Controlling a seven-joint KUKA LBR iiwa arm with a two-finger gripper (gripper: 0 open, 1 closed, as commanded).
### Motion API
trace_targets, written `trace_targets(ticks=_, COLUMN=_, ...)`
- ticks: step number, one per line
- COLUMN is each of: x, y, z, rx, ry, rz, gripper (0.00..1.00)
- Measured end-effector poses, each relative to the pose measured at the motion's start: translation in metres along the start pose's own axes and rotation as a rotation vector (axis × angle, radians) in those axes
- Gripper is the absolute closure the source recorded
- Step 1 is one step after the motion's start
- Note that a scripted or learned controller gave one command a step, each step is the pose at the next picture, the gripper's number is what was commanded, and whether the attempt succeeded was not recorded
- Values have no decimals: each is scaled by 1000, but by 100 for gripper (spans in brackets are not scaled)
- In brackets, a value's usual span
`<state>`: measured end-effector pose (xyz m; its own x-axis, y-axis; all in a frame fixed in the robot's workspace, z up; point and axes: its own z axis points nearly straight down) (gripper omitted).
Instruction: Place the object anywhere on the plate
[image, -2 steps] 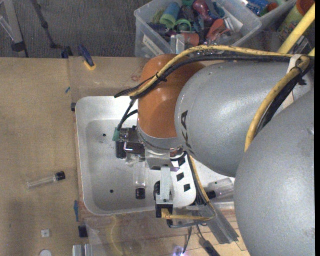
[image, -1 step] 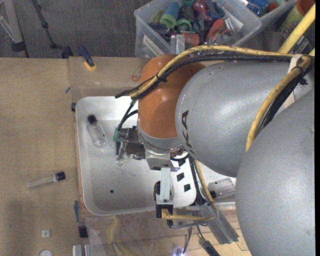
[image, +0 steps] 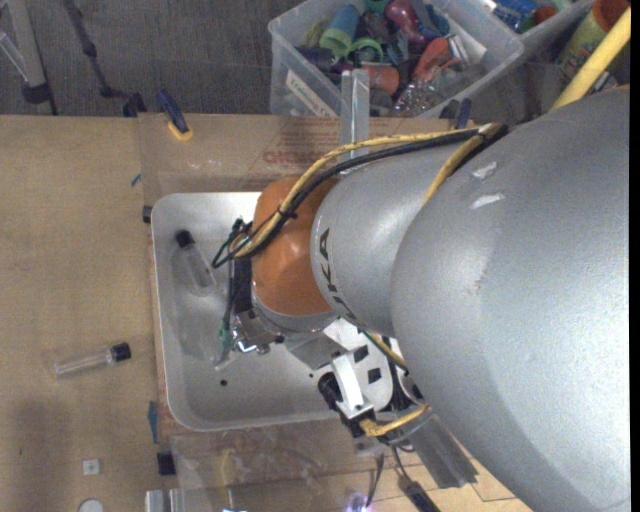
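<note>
A clear vial with a black cap (image: 192, 262) lies in the upper left part of the left white bin (image: 190, 405). My arm crosses the picture from the right, and its orange band (image: 285, 265) hangs over the middle of this bin. Below the band, my gripper (image: 233, 343) points down toward the bin floor, a little below and to the right of the vial. The wrist and its cables hide most of the gripper. A small dark speck (image: 222, 381) sits on the bin floor just under it.
A second clear vial with a black cap (image: 92, 360) lies on the wooden bench left of the bin. A clear tub of colourful objects (image: 400, 50) stands at the back. The grey arm covers the right half of the scene.
</note>
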<state>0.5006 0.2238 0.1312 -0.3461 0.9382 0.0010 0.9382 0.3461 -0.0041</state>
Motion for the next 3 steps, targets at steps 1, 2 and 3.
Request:
trace_targets(ticks=1, x=0, y=0, z=-9, rx=0, ry=1, rz=3, gripper=100)
trace_targets(ticks=2, x=-16, y=-14, z=40, rx=-16, ry=0, rz=-439, gripper=100)
trace_targets(ticks=3, x=-21, y=-23, z=-30, rx=-6, ry=-3, rz=-755, gripper=100)
